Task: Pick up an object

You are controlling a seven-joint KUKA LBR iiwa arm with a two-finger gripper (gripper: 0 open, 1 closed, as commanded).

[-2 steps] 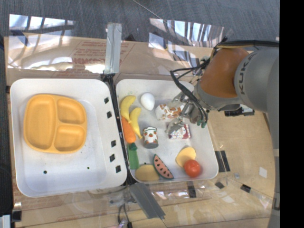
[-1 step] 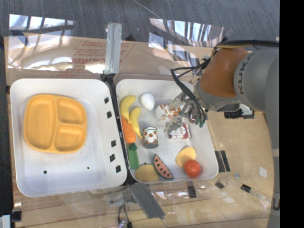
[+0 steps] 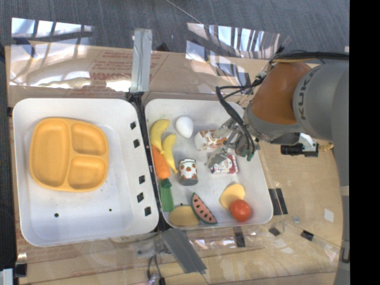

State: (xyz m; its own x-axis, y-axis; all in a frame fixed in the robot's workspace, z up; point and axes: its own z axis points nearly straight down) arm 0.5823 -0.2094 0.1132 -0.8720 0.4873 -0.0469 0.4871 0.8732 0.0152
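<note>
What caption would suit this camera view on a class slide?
KUKA arm's gripper low in the right bin among toy foods; orange tray in the left bin.

Both bins are white: the left bin (image 3: pixel 35 218) holds an orange-yellow divided plate (image 3: pixel 68 154), and the right bin (image 3: pixel 261 186) holds the bright things. There lie a yellow banana (image 3: pixel 161 141), a white egg (image 3: pixel 184 126), an orange carrot (image 3: pixel 160 164) with a green piece (image 3: pixel 167 196) below it, a red watermelon slice (image 3: pixel 203 209) with dark seeds and a green rind, a red tomato (image 3: pixel 240 210) and a white cup (image 3: pixel 187 171) patterned in reddish brown. The arm (image 3: pixel 314 100) is grey with an orange band (image 3: pixel 279 94). The tabletop (image 3: pixel 89 70) is pale brown cardboard.
</note>
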